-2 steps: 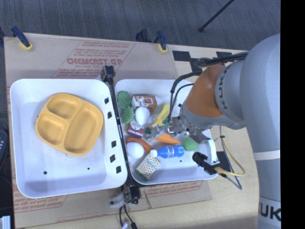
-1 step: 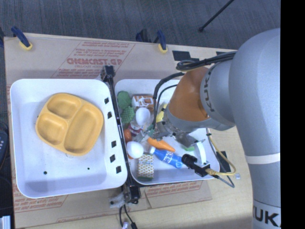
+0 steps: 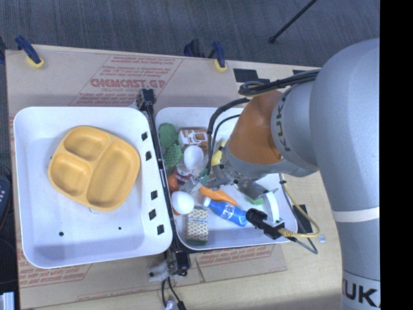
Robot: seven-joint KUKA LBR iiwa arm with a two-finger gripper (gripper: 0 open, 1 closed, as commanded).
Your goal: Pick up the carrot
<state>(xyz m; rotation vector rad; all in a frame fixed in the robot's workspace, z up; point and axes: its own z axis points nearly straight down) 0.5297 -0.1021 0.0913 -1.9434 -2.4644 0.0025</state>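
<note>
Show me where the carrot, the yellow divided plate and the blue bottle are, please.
carrot (image 3: 217, 194): camera view, middle of its orange body.
yellow divided plate (image 3: 94, 167): camera view, ridge between its compartments.
blue bottle (image 3: 230, 213): camera view, middle of its blue body.

This is a robotics lab or test cell, not a home. A large grey industrial arm (image 3: 335, 134) reaches over a bench covered in printed cardboard (image 3: 122, 79) held down by blue clamps (image 3: 29, 50) at the far edge. Two white bins (image 3: 26, 192) sit side by side, cables (image 3: 303, 228) trail at the right, and grey carpet (image 3: 129, 11) lies beyond.
</note>
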